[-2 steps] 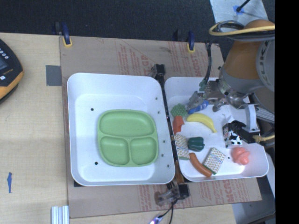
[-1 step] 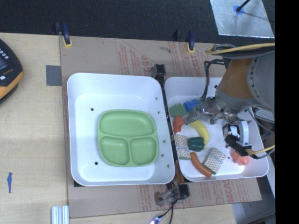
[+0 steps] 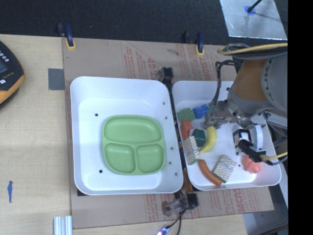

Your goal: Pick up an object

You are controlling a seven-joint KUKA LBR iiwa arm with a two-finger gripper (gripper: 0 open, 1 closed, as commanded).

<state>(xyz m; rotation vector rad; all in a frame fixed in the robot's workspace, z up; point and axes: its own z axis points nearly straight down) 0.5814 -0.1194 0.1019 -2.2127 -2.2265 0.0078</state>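
Over the right bin (image 3: 274, 180), the tool (image 3: 219, 117) hung low above the toys.
Its grip state could not be told. A banana (image 3: 211, 138) lay just below-left of it, long axis running near-to-far, with a blue block (image 3: 201, 111) beside the tool's left.

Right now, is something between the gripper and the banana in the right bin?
Nothing visible stands between them. The gripper hangs just above and right of the banana in the right bin. A dark green block touches the banana's left side and could crowd a grasp.
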